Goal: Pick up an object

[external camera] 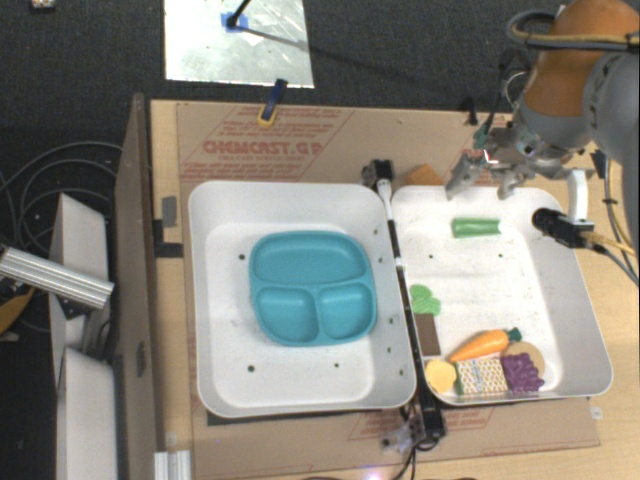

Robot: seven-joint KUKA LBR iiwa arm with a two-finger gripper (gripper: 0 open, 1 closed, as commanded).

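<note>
1. Bench [330,133]: one, cardboard-covered, bearing two white bins side by side.
2. Left bin [215,298]: holds one teal divided tray [312,286].
3. Right bin [575,308]: holds a green cylinder [475,227], a green leafy piece [424,299], a carrot [482,344], a yellow piece [440,375], a patterned block [481,376] and purple grapes [522,371], one of each.
4. Pincer [488,181]: one, fingers spread and gripping nothing, poised over the right bin's far edge; the green cylinder lies just below it, apart.

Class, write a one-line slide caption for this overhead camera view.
Gripper hovers over the right bin's far edge above a green cylinder; a blue divided tray fills the left bin.
</note>
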